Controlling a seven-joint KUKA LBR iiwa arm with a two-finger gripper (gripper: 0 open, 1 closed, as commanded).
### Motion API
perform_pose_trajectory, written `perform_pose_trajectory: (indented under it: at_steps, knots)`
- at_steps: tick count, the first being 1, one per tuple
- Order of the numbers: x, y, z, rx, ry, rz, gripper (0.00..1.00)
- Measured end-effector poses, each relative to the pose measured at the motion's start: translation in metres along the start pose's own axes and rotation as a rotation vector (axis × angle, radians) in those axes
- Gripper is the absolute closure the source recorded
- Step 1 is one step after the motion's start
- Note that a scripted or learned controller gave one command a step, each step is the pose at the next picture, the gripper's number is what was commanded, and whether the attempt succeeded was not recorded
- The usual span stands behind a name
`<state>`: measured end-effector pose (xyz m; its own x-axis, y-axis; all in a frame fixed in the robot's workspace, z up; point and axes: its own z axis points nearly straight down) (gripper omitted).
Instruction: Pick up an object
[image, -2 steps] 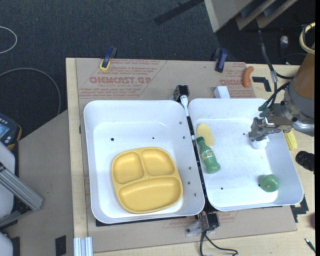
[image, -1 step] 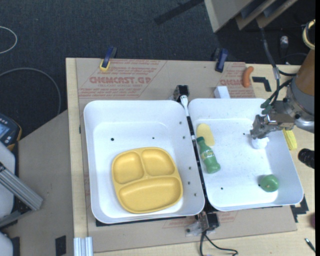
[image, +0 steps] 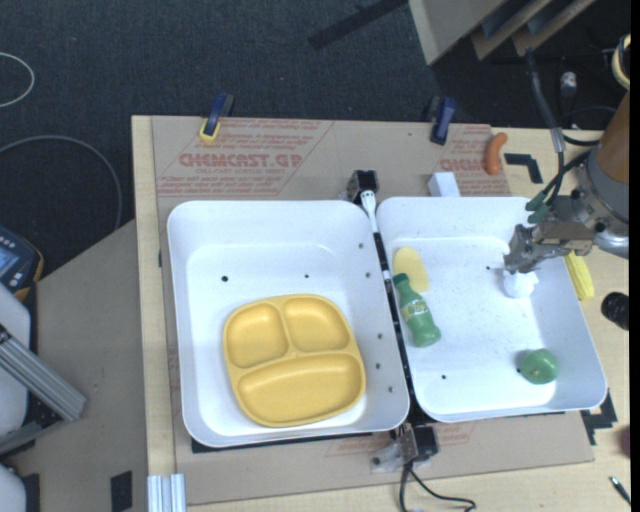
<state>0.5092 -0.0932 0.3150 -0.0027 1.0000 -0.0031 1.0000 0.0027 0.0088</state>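
1. The arm (image: 610, 185) reaches in from the right, and the gripper (image: 520, 264) hangs over the far right part of the right bin (image: 470, 340), pointing down at its floor.
2. Right under the tip sits a small white piece (image: 518, 287), pale against the white floor. I cannot tell whether the gripper touches it.
3. Jaws: from this slant I cannot tell whether they stand wide or narrow, and nothing can be seen held between them.
4. Over by the left wall of that bin lies a green bottle (image: 418, 315), on its side, its cap end pointing far.
5. A yellow oblong thing (image: 411, 268) lies just beyond the bottle, touching or nearly touching the cap end.
6. In the near right corner of the same bin rests a round green ball (image: 538, 366), well apart from the bottle and from the gripper.
7. The left bin (image: 200, 260) holds a yellow divided plate (image: 292, 357), three compartments, lying flat towards the near side.
8. Both bins sit side by side on the bench (image: 300, 160), which is covered by a brown sheet with red print.
9. At the far edge of the sheet, a blue and yellow clamp (image: 213, 118) grips it on the left and a blue clamp (image: 441, 118) on the right.
10. An orange thing (image: 494, 153) lies on the bench just beyond the right bin's far right corner.
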Motion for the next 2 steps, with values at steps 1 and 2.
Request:
perform_pose_trajectory:
  at_steps: [1,2]
  knots:
    - [0.0,0.001,-0.01,-0.003,-0.001,-0.001,1.0]
    - [0.0,0.001,-0.02,-0.005,-0.002,-0.002,1.0]
